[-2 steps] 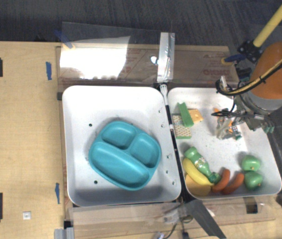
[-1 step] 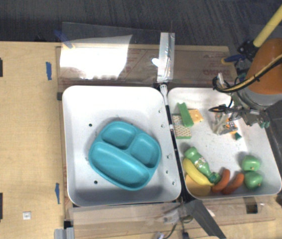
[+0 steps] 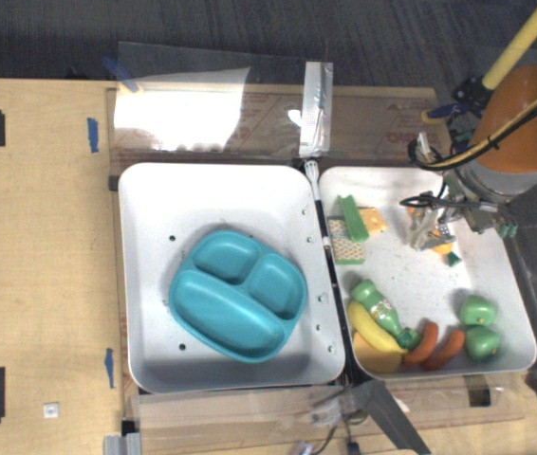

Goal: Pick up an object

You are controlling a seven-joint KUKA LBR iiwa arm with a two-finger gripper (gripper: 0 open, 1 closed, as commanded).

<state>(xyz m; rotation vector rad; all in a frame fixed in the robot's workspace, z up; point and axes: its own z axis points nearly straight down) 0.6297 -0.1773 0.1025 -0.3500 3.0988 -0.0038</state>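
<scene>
Gripper [image 3: 430, 227] low in right bin [image 3: 520, 297] far side, small orange-green piece [image 3: 449, 252] just beside its tips on the near-right, grip state unclear, teal divided tray [image 3: 238, 294] in left bin [image 3: 145, 254]

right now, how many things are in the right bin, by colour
green: 4, two apples, a bottle, a block
yellow: 1, a banana
red or orange: 2, two sausages
total: 7, leaving out small bits too unclear to name
</scene>
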